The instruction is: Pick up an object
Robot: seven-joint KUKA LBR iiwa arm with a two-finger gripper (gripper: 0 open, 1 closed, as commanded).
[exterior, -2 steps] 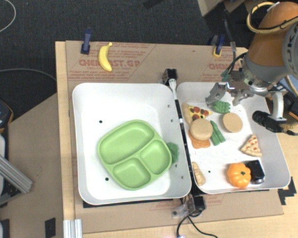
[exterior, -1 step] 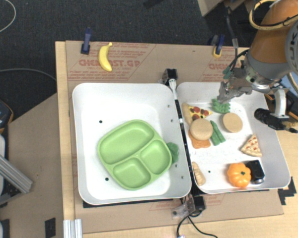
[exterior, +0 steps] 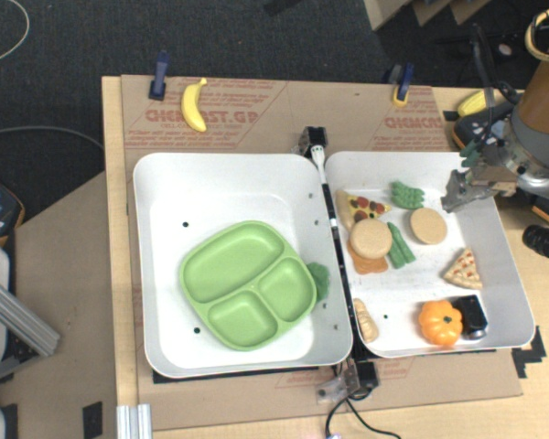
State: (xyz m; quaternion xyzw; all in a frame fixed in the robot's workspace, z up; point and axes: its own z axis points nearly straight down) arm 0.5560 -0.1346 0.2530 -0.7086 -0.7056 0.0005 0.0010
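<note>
The right bin (exterior: pixel 505 277) holds several toy foods. Among them are a green leafy piece (exterior: pixel 407 194), a tan round cookie (exterior: pixel 428 226), a burger-like round (exterior: pixel 371 240), a green pod (exterior: pixel 400 247), two pizza slices (exterior: pixel 463 270) (exterior: pixel 364 208), an orange pumpkin (exterior: pixel 440 323), a black block (exterior: pixel 473 315) and a small bread piece (exterior: pixel 364 320). My gripper (exterior: pixel 457 193) hangs over the bin's upper right part, just right of the tan cookie and the leafy piece. I see nothing held in it.
The left bin (exterior: pixel 156 245) bears a green divided plate (exterior: pixel 247 284) with a small green item (exterior: pixel 320 282) by its right rim. A yellow banana (exterior: pixel 194 104) lies on the cardboard behind the bins. Clamps sit on the board's back edge.
</note>
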